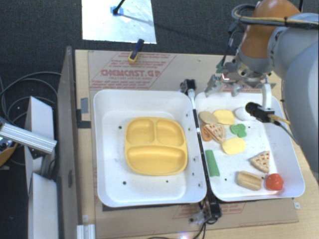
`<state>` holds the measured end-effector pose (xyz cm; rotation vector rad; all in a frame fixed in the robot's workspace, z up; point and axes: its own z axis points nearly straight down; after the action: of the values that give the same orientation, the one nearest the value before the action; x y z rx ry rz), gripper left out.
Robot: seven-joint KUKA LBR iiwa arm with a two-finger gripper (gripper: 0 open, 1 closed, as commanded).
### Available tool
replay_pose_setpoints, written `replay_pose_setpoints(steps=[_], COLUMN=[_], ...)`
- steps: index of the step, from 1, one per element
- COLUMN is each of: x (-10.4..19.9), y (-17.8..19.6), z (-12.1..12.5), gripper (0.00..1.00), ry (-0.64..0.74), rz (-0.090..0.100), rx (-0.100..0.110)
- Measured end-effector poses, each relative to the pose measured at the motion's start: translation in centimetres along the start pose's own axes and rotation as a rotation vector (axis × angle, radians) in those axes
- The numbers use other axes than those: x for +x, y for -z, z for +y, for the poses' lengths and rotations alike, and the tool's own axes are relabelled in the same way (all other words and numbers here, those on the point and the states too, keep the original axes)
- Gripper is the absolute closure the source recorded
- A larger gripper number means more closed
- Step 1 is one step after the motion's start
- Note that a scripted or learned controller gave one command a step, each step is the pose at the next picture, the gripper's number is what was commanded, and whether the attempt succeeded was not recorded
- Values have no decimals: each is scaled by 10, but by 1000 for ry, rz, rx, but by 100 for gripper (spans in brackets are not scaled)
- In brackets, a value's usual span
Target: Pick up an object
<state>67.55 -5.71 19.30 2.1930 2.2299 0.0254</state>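
Observation:
The right bin [291,156] holds several toy foods: a tan piece [208,117], a yellow piece [224,116], a white piece [241,113], a pizza slice [214,132], a green leafy piece [238,130], a yellow round [234,146], a green stick [212,163], a second pizza slice [260,161], a tan roll [248,180] and a red tomato [273,181]. My gripper [222,87] hovers over the bin's far edge, above the tan and yellow pieces. It is open, and nothing sits between its fingers.
The left bin [107,148] holds a yellow divided tray [155,146]. Both bins rest on a cardboard sheet [149,71]. A small blue and yellow item [135,50] lies at its far edge, near a shiny panel [119,14].

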Motion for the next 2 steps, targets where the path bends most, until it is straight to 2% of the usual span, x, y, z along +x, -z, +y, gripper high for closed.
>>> replay_pose_setpoints(steps=[1,2], x=[-55,-22], y=[0,-101], z=[-42,-123], gripper=[0,0], ry=[-20,-16], rz=[-4,3], rx=[21,36])
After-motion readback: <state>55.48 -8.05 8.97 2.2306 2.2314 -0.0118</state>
